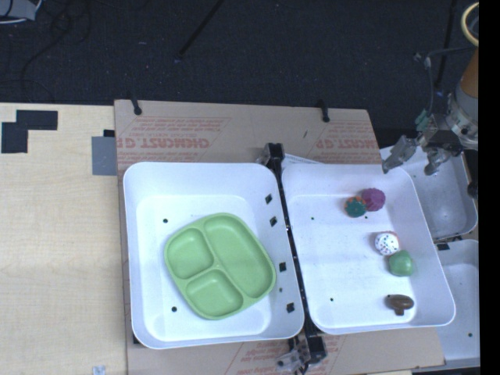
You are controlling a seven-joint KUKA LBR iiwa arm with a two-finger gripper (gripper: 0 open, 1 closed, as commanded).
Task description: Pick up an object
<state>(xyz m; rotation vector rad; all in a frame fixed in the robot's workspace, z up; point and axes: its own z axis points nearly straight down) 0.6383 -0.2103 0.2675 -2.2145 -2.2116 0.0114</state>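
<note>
White bins sit side by side on our bench. The left bin holds a green plate with three parts. The right bin holds the small things we can pick from. A purple ball sits near the far side, and a teal ball touches it. Closer to us is a white ball with dots, and a green ball sits just beside it. A small brown thing lies alone near the front corner.

Our gripper hangs past the far right corner of the right bin, up high. It looks open, with its two fingers spread apart, and nothing is between them. We have not picked anything yet.

We think the brown thing is the best pick, because nothing crowds it. The balls sit in pairs, so a finger could bump one and make it roll away. We should move over the thing first, then go straight down. We should put one finger on each side, close slowly, and lift only when the hold is firm. The bin wall is near, so we must not hit it.
</note>
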